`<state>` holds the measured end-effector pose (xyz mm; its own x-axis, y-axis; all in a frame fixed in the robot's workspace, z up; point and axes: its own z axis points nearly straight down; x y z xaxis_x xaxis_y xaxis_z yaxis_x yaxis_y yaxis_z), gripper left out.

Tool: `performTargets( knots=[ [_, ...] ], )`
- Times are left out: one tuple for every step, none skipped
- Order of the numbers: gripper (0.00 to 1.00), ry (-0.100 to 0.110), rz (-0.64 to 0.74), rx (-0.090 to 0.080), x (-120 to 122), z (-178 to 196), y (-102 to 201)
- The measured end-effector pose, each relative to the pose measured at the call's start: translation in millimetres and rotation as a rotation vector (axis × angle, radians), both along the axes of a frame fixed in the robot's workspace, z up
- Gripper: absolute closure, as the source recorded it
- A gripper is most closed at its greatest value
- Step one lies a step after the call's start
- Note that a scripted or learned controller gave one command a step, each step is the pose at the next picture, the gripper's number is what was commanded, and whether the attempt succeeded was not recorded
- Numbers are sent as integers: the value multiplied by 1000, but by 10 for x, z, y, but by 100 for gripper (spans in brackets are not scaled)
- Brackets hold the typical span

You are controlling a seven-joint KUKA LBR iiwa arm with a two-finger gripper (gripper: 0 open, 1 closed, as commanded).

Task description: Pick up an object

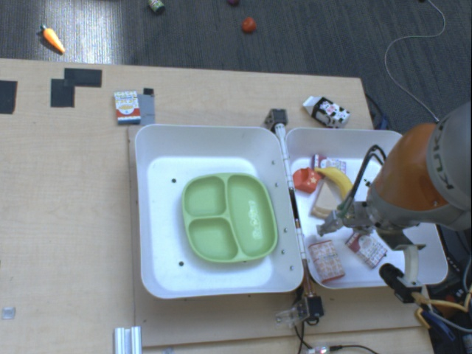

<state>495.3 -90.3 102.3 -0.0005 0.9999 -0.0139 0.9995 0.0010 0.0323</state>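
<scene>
Hand low in right bin, finger state unreadable. Banana just behind, red-white packet just before: crowding risks glancing, empty grab.

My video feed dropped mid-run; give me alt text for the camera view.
The gripper hangs low over the right bin, among a banana, a red item and small packets. The left bin holds a green divided plate.

The bins look like smooth, glossy white plastic. The green divided plate is matt plastic. The bench looks like pale, matt wood. The floor resembles rough dark carpet.
</scene>
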Motion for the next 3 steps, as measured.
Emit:
performTargets(
  knots=[
    [0, 6, -1, 2, -20, -120, -32],
    [100, -1, 0, -1, 2, 4, -40],
    [0, -1, 1, -1, 1, 0, -38]
  ],
)
